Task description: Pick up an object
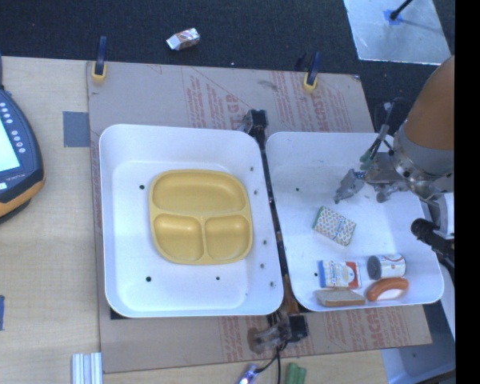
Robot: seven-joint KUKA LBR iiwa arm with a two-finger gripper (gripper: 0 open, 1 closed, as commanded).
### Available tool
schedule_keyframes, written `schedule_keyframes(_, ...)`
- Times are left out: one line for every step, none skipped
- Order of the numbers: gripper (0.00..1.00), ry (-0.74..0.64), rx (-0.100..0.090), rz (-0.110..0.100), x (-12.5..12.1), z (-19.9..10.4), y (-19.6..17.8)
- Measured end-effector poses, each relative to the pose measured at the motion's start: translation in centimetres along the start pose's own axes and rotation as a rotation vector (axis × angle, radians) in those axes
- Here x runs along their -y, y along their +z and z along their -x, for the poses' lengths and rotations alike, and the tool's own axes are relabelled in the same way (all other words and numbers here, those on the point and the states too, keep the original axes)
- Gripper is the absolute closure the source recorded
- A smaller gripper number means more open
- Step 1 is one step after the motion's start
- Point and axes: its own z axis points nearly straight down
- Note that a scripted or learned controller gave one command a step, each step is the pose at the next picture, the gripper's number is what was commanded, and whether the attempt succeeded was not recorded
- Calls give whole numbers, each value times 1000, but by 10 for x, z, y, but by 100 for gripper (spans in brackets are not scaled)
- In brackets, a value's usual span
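My gripper (350,187) hangs over the upper middle of the right bin (304,154), at the end of the grey arm coming in from the right. Just below and left of it a small box with a green-and-white pattern (334,225) lies on the bin floor, apart from the gripper. Along the bin's front edge sit a small blue-and-red carton (338,274), a short can on its side (386,265), an orange sausage (386,290) and a tan piece of bread (340,298). Nothing is seen held by the gripper.
The left bin (120,214) holds a yellow divided plate (200,215). An orange-rimmed teach pendant (4,154) lies on the bench at the far left. Clamps (100,66) (310,74) hold the cardboard at the back. A crumpled wrapper (183,39) lies on the dark floor.
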Motion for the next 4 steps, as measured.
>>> schedule_keyframes(0, -1, 6, 13, 9, -34, 74)
schedule_keyframes(0, 1, 1, 5, -11, -25, 77)
schedule_keyframes(100, -2, 3, 4, -10, -24, 67)
schedule_keyframes(100, 1, 1, 6, 15, -97, -71)
